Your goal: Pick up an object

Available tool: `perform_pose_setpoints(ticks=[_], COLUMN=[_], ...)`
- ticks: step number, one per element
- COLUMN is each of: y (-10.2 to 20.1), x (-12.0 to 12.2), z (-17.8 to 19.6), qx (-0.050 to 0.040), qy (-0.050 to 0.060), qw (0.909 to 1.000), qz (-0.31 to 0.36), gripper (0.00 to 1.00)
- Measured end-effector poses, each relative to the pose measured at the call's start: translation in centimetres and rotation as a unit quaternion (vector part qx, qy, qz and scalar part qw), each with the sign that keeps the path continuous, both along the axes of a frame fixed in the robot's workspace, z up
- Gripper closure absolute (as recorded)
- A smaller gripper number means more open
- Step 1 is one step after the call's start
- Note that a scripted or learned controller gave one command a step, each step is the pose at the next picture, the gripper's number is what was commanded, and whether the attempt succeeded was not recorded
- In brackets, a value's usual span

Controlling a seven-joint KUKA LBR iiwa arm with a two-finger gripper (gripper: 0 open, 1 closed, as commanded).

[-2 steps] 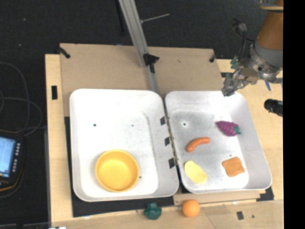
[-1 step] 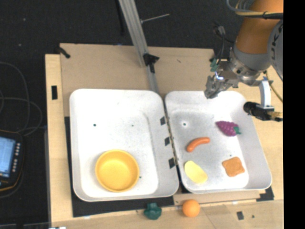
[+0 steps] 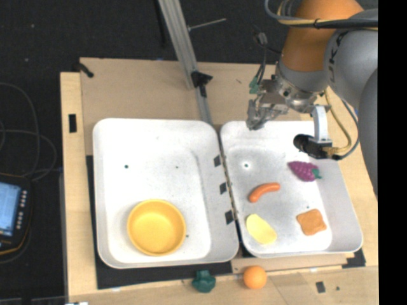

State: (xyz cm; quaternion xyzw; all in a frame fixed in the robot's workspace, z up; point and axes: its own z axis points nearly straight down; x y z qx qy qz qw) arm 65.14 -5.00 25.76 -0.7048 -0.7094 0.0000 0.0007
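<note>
My gripper hangs over the far left corner of the right bin, with nothing seen between its fingers. In that bin lie a purple grape bunch, an orange-red sausage, a pale yellow piece and an orange-brown toast-like piece. All of them sit well in front of and to the right of the gripper. A yellow bowl rests in the near part of the left bin.
An orange ball and a small green object lie on the bench in front of the bins. A metal post slants up behind the bins. A black camera-like unit hangs beside the wrist.
</note>
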Motion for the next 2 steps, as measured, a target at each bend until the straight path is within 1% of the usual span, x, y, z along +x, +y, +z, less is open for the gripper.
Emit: perform_pose_setpoints(ticks=[1, 2], y=[5.7, 11.0], x=[-0.4, 0.0], z=[-0.4, -2.0], qx=[0.0001, -0.0004], qy=[0.0, 0.001], qw=[1.0, 1.0], qz=[0.0, 0.0], gripper=[1.0, 1.0])
